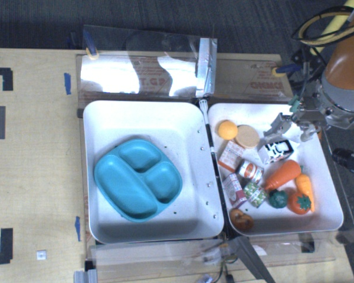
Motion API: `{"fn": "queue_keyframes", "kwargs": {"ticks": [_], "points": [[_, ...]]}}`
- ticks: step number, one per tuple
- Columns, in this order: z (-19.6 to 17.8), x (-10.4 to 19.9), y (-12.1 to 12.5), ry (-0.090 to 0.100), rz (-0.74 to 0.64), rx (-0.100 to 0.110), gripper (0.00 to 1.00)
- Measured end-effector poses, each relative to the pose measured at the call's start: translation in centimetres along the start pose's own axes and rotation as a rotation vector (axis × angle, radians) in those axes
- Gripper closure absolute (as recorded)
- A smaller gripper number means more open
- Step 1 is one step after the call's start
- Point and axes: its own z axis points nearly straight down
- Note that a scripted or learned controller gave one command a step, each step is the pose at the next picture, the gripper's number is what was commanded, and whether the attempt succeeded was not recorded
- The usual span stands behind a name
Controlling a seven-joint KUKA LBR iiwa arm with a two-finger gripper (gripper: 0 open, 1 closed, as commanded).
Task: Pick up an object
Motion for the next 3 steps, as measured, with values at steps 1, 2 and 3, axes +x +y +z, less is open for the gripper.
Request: {"fn": "queue_keyframes", "kwargs": {"ticks": [1,2,3], "points": [[13.4,0.0,-4.0,0.001,0.079,0.005,0.0],[17.1,-0.1,-6.2,-0.002,-0.002,-0.038,0.0],[18.1,0.8,0.0,-0.003,-0.106,-0.014,0.0]]}}
